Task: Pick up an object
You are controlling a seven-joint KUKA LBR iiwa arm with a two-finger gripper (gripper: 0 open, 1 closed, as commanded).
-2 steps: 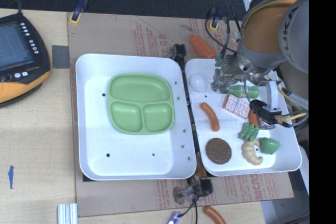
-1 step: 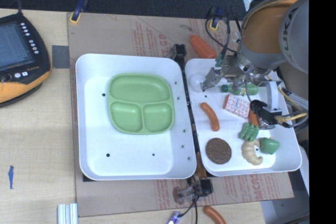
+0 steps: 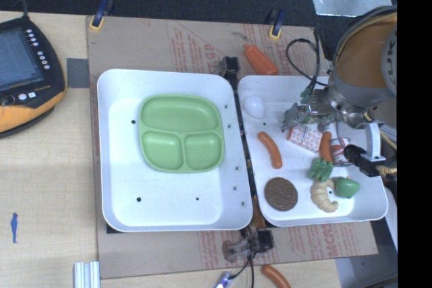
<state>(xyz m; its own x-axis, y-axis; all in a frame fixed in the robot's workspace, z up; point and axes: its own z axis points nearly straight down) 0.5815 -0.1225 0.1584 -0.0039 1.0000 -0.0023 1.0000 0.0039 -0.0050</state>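
Note:
The right bin point(image 3: 270, 88) holds several toy foods: a white ball point(image 3: 254, 105), an orange sausage point(image 3: 271, 149), a round brown patty point(image 3: 281, 193), a red-and-white packet point(image 3: 305, 137), a small carrot point(image 3: 327, 144), a broccoli piece point(image 3: 320, 169), a croissant point(image 3: 324, 196) and a green piece point(image 3: 346, 187). My gripper point(image 3: 298, 116) hangs low over the upper middle of this bin, just above the packet and to the right of the white ball. The grey arm with its orange band comes in from the right and hides the bin's far right corner.
The left bin point(image 3: 121, 165) carries a green divided plate point(image 3: 181, 133). An orange carrot point(image 3: 260, 60) lies on the cardboard behind the right bin, and a sausage point(image 3: 275, 274) lies in front of it. A teach pendant point(image 3: 23, 74) sits at far left.

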